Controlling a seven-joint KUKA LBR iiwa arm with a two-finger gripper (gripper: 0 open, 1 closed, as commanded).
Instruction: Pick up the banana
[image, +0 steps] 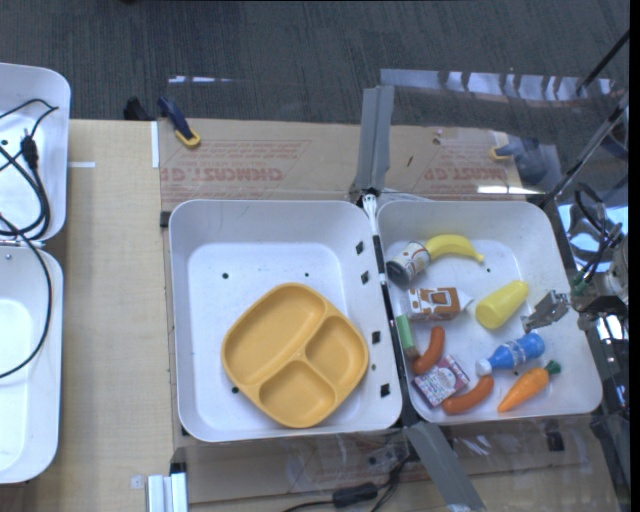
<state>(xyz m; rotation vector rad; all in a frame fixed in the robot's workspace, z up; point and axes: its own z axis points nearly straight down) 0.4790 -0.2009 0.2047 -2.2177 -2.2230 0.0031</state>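
The yellow banana (452, 247) lies curved near the back of the right bin (470, 212), just right of a small tin can (407, 265). My gripper (547, 309) shows as a small grey metal piece over the right bin's right rim. It is well to the right of the banana and nearer the front, and apart from it. A yellow lemon-shaped toy (501, 304) lies between the two. Nothing is seen held.
The right bin also holds a small carton (437, 303), a blue bottle (515, 353), a carrot (523, 389), two sausages (430, 350), a pink packet (441, 381) and a green stick (403, 330). A yellow divided plate (295, 353) sits in the left bin (200, 300).
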